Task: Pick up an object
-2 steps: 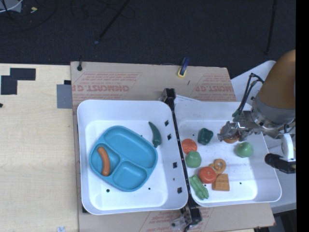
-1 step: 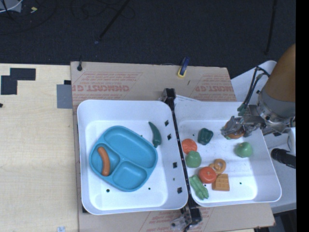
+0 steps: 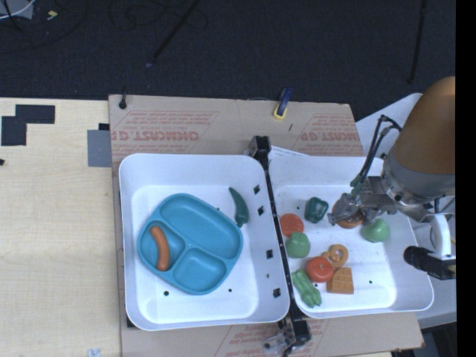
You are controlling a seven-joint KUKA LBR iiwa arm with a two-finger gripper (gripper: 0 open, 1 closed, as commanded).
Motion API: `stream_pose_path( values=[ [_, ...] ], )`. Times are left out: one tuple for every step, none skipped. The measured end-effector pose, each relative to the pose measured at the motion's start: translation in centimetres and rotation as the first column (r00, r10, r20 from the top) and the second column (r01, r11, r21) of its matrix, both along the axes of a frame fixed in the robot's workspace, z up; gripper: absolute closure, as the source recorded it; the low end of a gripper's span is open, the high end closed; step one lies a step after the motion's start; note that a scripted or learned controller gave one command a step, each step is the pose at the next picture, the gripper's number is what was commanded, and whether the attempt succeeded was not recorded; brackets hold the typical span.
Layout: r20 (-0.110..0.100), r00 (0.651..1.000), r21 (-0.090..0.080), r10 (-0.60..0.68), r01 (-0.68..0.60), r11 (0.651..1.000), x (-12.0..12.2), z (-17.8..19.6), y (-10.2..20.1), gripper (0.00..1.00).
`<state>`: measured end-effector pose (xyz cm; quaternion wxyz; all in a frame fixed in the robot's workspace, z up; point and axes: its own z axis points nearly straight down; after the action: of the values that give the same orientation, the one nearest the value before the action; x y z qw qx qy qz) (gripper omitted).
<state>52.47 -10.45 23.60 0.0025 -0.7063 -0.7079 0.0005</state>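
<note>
A: Which step are you on?
B: Reaching. Your gripper (image 3: 348, 213) hovers over a brown piece (image 3: 349, 220) at the right bin's (image 3: 416, 300) two o'clock; its grip I cannot tell. Next, confirm before lifting.

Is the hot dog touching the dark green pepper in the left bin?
Apart. The camera view shows the hot dog on the blue plate, the pepper beyond its rim.

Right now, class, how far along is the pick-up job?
Done: the gripper has reached the right bin and is low among the toys. In hand: it sits over a brown item, grasp unclear. Left: a clear lift; nothing looks raised yet.
</note>
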Motion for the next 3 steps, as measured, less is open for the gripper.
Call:
stream_pose_path(
  values=[
    [-0.001,1.000,0.000,0.002,-0.002,1.000,-2.2,0.5,4.8,1.00],
    [-0.003,1.000,-0.001,0.001,-0.001,1.000,-5.6,-0.5,9.1,1.00],
    [0.002,1.000,-0.002,-0.001,0.001,1.000,-4.0,-0.3,9.4,1.00]
  ],
)
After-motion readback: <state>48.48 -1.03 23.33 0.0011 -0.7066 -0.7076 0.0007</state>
